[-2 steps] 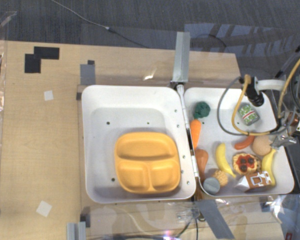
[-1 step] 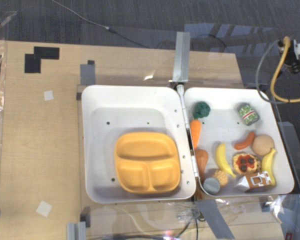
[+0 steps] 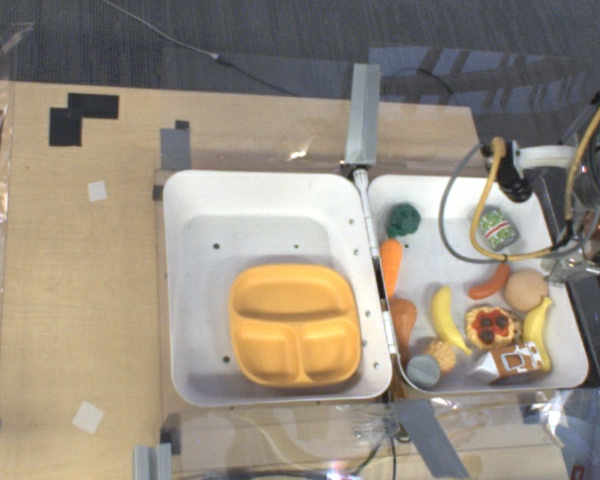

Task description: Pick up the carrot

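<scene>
Carrot (image 3: 390, 266): orange toy with green top, lying lengthwise against the left wall of the right bin (image 3: 570, 368), near its upper left corner, just below a dark green lump (image 3: 404, 219). Likely light, rigid, smooth plastic, tapering; best taken across the thicker upper body. Gripper (image 3: 580, 253): at the bin's right edge, well apart; finger state indiscernible.

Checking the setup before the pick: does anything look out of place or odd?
Nothing looks spilled or damaged. The carrot lies hard against the divider wall of the right bin, with its green top beside it, which may make it awkward to grasp. The yellow tray sits flat in the left bin.
</scene>
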Action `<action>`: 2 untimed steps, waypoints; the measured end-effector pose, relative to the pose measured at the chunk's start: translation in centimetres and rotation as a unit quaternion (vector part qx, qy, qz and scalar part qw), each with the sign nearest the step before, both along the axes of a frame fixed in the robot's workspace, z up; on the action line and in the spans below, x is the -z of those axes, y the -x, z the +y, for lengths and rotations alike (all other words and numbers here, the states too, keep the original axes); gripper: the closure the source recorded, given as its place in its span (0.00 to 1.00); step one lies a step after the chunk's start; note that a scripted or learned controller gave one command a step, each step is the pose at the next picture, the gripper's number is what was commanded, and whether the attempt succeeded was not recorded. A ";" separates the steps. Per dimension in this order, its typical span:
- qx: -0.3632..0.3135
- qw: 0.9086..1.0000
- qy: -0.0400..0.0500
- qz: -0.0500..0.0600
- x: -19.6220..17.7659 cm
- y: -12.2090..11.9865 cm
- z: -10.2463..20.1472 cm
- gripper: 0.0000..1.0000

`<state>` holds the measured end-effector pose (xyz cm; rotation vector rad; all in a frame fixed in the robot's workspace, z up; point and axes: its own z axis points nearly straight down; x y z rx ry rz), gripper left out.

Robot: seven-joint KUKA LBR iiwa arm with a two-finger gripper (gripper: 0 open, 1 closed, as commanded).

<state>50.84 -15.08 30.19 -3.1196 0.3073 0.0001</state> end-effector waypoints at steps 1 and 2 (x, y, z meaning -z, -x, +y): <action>-0.002 1.000 0.000 0.000 2.6 -0.2 11.4 1.00; 0.027 1.000 0.004 -0.007 -11.4 -2.4 -3.1 1.00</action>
